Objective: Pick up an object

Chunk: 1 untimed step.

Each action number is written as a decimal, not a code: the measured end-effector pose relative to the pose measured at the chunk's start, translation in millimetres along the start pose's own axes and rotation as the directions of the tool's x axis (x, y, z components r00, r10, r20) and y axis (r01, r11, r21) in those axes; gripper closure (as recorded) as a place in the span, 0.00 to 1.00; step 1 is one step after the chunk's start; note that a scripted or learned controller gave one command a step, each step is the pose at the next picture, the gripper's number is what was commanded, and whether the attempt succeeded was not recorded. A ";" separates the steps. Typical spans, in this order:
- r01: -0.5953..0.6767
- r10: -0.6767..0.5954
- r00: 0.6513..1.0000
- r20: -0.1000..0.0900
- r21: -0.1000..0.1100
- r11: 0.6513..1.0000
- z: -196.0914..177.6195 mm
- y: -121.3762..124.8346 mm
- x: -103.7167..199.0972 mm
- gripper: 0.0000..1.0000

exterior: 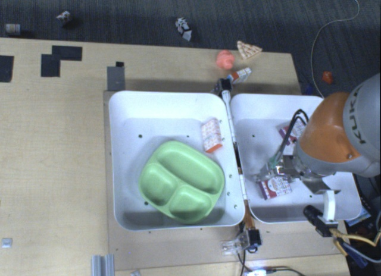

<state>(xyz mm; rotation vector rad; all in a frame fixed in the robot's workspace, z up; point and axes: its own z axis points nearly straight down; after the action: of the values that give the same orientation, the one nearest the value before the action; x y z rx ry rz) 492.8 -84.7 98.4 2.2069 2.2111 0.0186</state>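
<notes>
From the camera view above the desk (53,168), the grey arm with its orange band (326,135) reaches in from the right and hangs over the right-hand shallow white bin (256,114). Its pincer (284,171) sits low in that bin, largely hidden beneath the wrist, so I cannot tell whether it is released or clenched, nor whether anything is caught in it.

The nearest candidate for picking is a small flat red-and-white printed packet (275,187), which lies on the bin floor directly under and just to the lower left of the pincer, touching or nearly touching it. Its long axis seems to run slantwise, from lower left toward upper right, though the wrist covers its far end. A second red-and-white wrapper (290,132) peeks out above the pincer, beside the black cable looping off the wrist.

Away to the pincer's left, across the wall between the bins, the left-hand white bin (128,120) holds a pale green divided plastic plate (181,179) and, above it, a small orange-and-white packet (211,135), both well apart from the pincer.

In my judgement the coming move turns on the packet below: a short drop straight down would meet it, with no sideways travel needed.
</notes>
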 end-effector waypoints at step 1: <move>0.000 0.000 1.000 0.000 0.000 1.000 0.1 -0.1 0.0 0.00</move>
<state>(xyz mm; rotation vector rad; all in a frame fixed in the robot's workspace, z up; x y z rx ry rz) 492.7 -84.7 98.3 2.2068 2.2115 0.0183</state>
